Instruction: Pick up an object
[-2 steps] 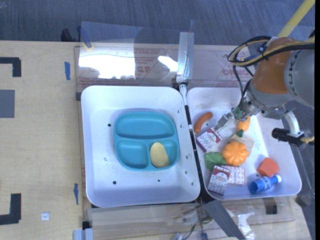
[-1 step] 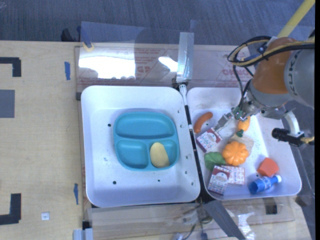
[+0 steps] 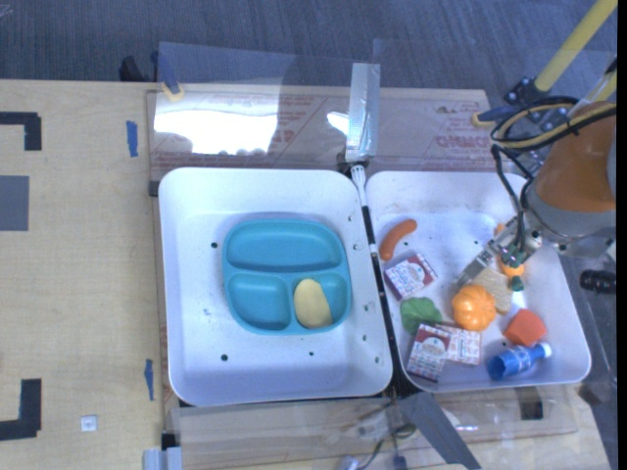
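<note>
Object to pick: none chosen yet, by the look of it; candidates lie in both bins.

Left white bin (image 3: 186,292): blue three-compartment plastic tray (image 3: 284,272) at its middle; yellow lemon-shaped toy (image 3: 313,303) in the tray's lower right compartment.

Right white bin (image 3: 573,355): orange sausage-shaped toy (image 3: 397,237) near its upper left corner; red-and-white printed packet (image 3: 409,275); green leafy toy (image 3: 421,311); second printed packet (image 3: 439,347) at the near edge; round orange fruit toy (image 3: 474,307); blue bottle-shaped toy (image 3: 517,360); red-orange block (image 3: 526,326).

Gripper (image 3: 502,259): low over the right bin, just above the orange fruit; whether the fingers are parted or closed cannot be told. Nothing visibly held; judged status: grasp and lift remain.
</note>
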